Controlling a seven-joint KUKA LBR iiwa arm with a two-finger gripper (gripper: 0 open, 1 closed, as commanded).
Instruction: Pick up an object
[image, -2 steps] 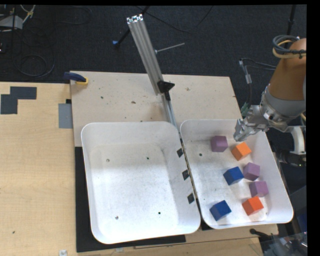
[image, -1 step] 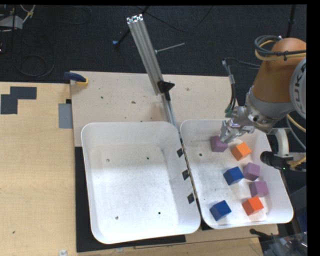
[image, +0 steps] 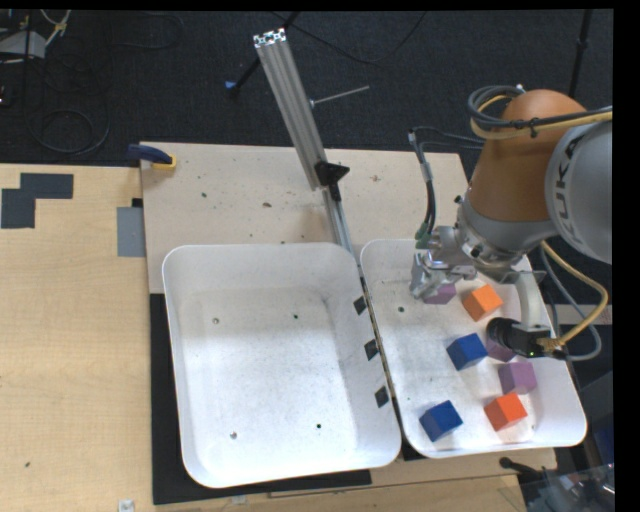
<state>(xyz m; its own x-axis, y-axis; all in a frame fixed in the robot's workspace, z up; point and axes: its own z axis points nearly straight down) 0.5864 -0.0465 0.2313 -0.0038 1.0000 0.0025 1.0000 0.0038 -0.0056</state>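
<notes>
I see the gripper (image: 436, 272) low over the right-hand shallow white bin (image: 560, 432), close to that bin's far edge and a little in from its left wall. Whether it is released or clenched I cannot tell from this slanted view; the metal at its tip blurs together. Directly under it, touching or nearly touching its lower end, sits a pale purple block (image: 438, 292); I cannot say that the block is gripped. Above the gripper rises the wrist with its orange band (image: 520, 160) and the grey arm (image: 592, 195) reaching in from the right, with cables looped around it.

Just to the right of the purple block lies an orange cube (image: 483, 301), tilted on the bin floor. Nearer to me, toward the middle of the bin, rests a blue cube (image: 466, 351), and beside it on the right a dark purple piece (image: 499, 347) partly covered by a black fitting with a yellow-tipped cable. Below that is a second light purple cube (image: 518, 376). Close to the bin's near edge I see a red-orange cube (image: 506, 410) by the right corner and another blue cube (image: 440, 420) toward the left wall.

The left-hand white bin (image: 190, 270) lies wall to wall with the right one, speckled with small dark marks. A slanted aluminium post (image: 295, 105) stands behind the two bins on the wooden bench (image: 70, 330).
</notes>
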